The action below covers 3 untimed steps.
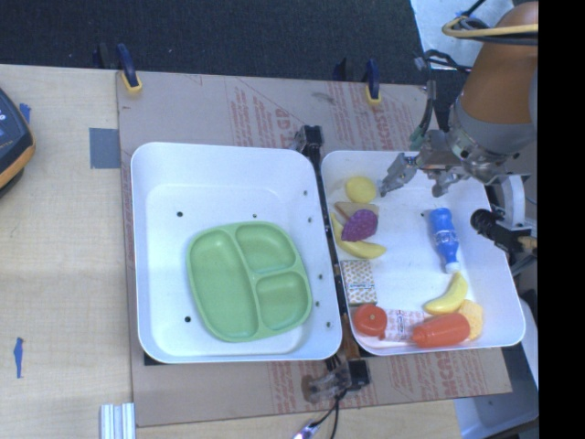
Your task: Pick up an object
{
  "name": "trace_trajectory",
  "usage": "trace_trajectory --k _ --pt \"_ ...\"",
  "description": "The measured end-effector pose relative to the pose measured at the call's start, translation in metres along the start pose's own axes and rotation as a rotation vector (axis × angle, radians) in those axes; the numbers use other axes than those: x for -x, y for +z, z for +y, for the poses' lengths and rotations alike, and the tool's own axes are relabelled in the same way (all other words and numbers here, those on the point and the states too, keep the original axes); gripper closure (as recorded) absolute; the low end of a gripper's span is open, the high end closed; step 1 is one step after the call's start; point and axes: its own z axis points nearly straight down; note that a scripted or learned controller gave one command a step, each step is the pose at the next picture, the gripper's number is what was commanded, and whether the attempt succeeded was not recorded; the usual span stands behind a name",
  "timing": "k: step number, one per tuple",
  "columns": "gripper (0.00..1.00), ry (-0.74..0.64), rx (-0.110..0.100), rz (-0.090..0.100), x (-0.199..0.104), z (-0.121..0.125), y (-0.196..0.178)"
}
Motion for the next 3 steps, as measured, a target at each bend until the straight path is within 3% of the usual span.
trace_trajectory --k 1,2,3 --pt "0.00 -0.001 -0.003 0.000 -0.033 0.022 0.040" --pt "0.00 0.002 0.010 -0.001 0.002 0.038 0.134" --pt "0.00 0.001 0.004 -0.001 -0.001 0.053 0.137"
